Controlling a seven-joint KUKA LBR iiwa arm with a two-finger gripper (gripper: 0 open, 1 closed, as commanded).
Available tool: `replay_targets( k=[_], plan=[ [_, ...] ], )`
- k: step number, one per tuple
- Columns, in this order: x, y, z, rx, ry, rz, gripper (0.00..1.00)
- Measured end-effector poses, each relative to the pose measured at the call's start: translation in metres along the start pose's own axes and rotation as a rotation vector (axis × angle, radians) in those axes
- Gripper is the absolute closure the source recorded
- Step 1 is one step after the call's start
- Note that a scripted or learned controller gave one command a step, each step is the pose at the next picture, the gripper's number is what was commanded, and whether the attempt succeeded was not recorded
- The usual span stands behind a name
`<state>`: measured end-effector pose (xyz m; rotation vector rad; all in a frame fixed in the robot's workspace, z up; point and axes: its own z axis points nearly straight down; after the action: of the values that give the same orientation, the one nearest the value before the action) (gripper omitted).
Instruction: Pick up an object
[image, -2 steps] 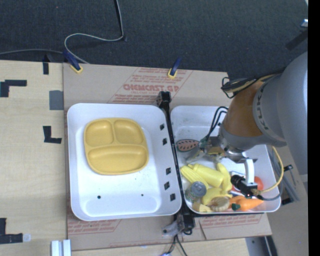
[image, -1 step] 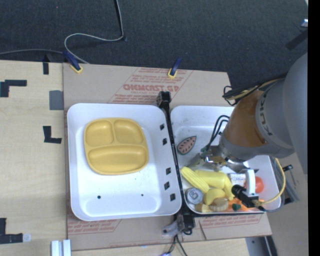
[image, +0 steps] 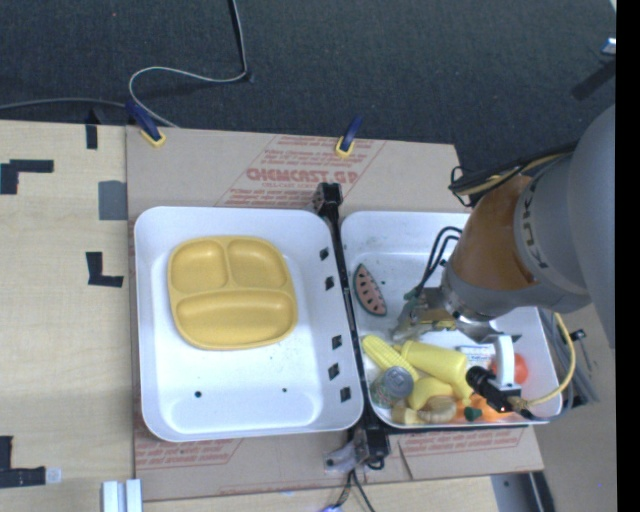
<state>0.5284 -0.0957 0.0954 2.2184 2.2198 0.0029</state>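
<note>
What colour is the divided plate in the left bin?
Yellow all over, a plain pale yellow with no pattern; the plate shows clearly in the camera view.

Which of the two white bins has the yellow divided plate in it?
The left bin. The yellow divided plate lies alone in its upper half, while the right bin holds the pile of toy food and the gripper.

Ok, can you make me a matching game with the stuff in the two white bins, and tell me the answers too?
Things:
1. yellow divided plate
2. watermelon slice
3. corn cob
4. gripper

Places:
A. right bin, near the divider, apart from the pile
B. above the toy pile in the right bin
C. left bin
D. in the toy pile, at the right bin's near end

Pairs: 1-C, 2-A, 3-D, 4-B
</note>
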Motion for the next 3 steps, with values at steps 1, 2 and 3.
replay_targets(
  k=[1, 2, 3],
  plan=[
    [-0.005, 0.0, -0.001, -0.005, -0.01, 0.005, 0.0],
    [-0.016, -0.042, 0.009, -0.007, -0.003, 0.0, 0.0],
    [0.002, -0.043, 0.009, -0.004, -0.002, 0.0, 0.0]
  ],
)
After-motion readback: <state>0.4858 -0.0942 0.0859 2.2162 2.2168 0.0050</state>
